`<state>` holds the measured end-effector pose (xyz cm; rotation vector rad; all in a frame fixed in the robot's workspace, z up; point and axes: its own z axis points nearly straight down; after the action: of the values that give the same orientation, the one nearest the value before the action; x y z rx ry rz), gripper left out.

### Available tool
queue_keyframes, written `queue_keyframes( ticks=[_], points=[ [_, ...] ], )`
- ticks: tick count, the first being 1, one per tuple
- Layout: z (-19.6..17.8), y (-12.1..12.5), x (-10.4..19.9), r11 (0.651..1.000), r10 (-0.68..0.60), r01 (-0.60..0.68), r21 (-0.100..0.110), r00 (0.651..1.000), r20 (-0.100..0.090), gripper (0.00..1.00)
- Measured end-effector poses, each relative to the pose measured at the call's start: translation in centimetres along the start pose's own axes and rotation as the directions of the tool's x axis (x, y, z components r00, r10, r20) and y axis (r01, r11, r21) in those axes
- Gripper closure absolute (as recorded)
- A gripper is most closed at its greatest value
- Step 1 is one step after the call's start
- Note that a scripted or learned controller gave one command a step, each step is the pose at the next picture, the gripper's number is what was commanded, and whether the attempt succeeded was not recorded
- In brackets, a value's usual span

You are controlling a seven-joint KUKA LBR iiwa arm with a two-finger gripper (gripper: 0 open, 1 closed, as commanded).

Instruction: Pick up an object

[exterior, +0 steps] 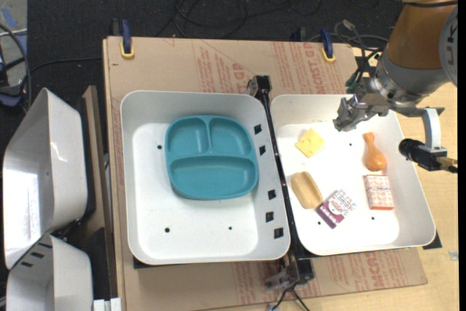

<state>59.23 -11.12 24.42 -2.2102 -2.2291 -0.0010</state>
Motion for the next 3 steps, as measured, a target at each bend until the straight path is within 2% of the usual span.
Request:
queue_keyframes(
  ticks=[1, 3],
  points=[
    [0.0, -0.8, 4.8, 1.0, 0.001, -0.001, 0.0, 1.0, 0.0, 1.0],
    [0.2, 0.5, 15.0, 1.0, 0.0, 0.0, -0.002, 1.0, 0.001, 1.0]
  ],
)
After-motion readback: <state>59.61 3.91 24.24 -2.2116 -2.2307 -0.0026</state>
